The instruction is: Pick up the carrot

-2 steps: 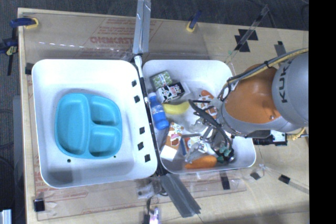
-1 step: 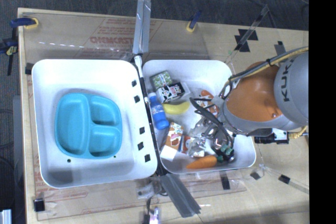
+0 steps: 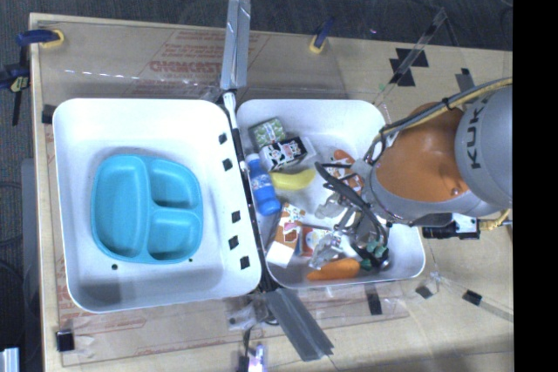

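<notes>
Against the near wall of the right-hand white bin [image 3: 397,122] lies the small orange toy carrot [image 3: 336,269], flat and lengthwise. It looks light, stiff and smooth, likely slippery; mid-body across its width seems best. Whether the two-finger gripper [image 3: 336,244], just above it, is wide or narrow I cannot tell. A yellow banana [image 3: 295,179], blue bottle [image 3: 261,190] and printed packets [image 3: 277,139] crowd nearby; the wall leaves little room.

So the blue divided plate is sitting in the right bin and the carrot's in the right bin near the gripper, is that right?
Not quite. The blue divided plate sits in the left bin, not the right one; the camera view shows it there by itself. The rest holds: the carrot lies in the right bin, at its near edge, close to the gripper.
</notes>
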Controlling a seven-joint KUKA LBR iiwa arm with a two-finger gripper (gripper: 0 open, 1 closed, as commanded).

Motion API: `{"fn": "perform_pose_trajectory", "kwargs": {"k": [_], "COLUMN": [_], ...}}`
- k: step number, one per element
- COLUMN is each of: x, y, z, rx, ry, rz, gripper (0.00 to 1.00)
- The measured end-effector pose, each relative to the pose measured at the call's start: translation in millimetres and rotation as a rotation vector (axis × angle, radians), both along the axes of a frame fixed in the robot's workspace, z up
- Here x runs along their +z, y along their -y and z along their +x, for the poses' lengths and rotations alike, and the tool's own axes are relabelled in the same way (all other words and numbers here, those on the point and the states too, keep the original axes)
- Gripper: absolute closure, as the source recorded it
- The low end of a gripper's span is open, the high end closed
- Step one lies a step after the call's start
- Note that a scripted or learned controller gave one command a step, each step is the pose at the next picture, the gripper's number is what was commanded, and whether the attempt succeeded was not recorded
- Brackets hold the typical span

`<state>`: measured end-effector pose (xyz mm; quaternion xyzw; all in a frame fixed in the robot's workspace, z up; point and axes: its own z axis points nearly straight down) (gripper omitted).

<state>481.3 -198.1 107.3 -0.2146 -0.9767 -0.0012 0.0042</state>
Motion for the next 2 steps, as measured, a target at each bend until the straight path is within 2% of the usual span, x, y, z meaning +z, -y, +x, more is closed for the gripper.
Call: {"fn": "perform_pose_trajectory", "kwargs": {"k": [1,2], "x": [81.2,165.4], "y": [11.2,12.6], "z": [-3.8,23.1], "rx": [-0.028,-0.050], "ry": [0.007,0.008], "rz": [-0.005,-0.005], "gripper": [0.00,0.00]}}
